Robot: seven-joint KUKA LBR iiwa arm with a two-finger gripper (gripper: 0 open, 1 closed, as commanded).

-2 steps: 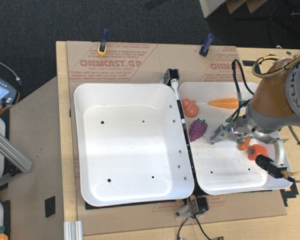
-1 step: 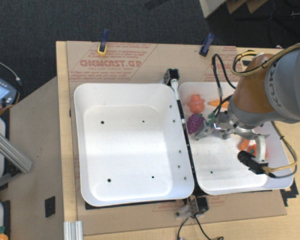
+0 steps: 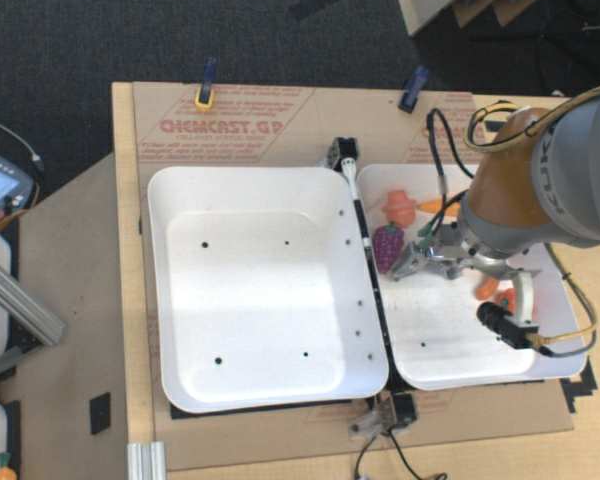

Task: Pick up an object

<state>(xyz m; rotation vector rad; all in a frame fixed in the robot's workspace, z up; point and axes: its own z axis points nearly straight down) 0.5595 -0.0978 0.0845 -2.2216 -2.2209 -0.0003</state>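
Observation:
My gripper hangs low over the right bin, near its left wall. Just to its upper left lies a purple bunch of grapes, close to the gripper tip; I cannot tell if they touch. A salmon-pink toy sits behind the grapes. A thin orange piece pokes out beside it, partly hidden by the arm. A small orange-red object lies to the right, below the wrist.
The left bin stands beside the right one, with a dark divider rail between them. The grey arm with its orange band covers the right bin's back right part. Clamps sit at the board's far edge.

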